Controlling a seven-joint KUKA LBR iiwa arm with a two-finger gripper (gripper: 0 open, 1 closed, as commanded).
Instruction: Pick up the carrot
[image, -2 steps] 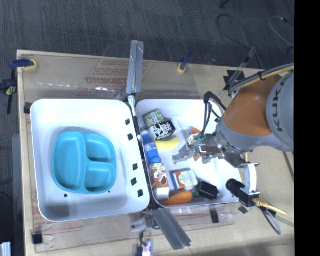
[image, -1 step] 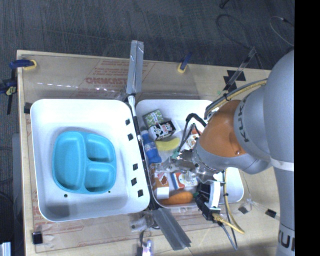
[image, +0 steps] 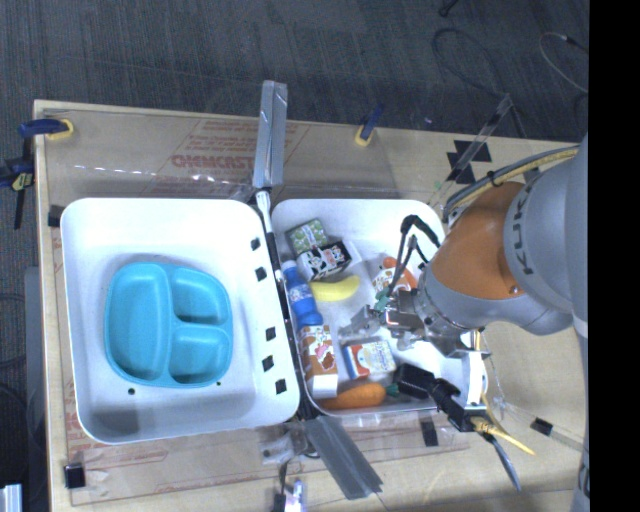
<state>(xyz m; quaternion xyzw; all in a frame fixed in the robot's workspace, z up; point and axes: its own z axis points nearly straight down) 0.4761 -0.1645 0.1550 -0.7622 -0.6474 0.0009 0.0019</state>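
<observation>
The arm (image: 520, 250) reaches in from the right and bends down over the right bin (image: 360, 214), one of two white bins side by side on the surface (image: 555, 392). Its pincer (image: 388, 312) hangs low over the middle of that bin. It is just right of a yellow banana (image: 337, 290) and right above the upper edge of a white and red packet (image: 370, 356). The wrist and its fittings crowd the view there, so I cannot tell whether the pincer is open or closed. I also cannot tell whether it touches the packet or only hovers over it, and nothing can be seen held in it. The carrot (image: 360, 396) lies on its side along the near wall of the right bin, just below the packet and apart from the pincer. To its left a red and brown carton (image: 318, 350) lies against the wall between the bins, with a blue bottle (image: 300, 295) above it. Two small cartons sit toward the far wall, one green (image: 305, 237) and one black and white (image: 328, 259). The left bin (image: 80, 300) holds a blue divided plate (image: 170, 325), lying flat near its middle.
</observation>
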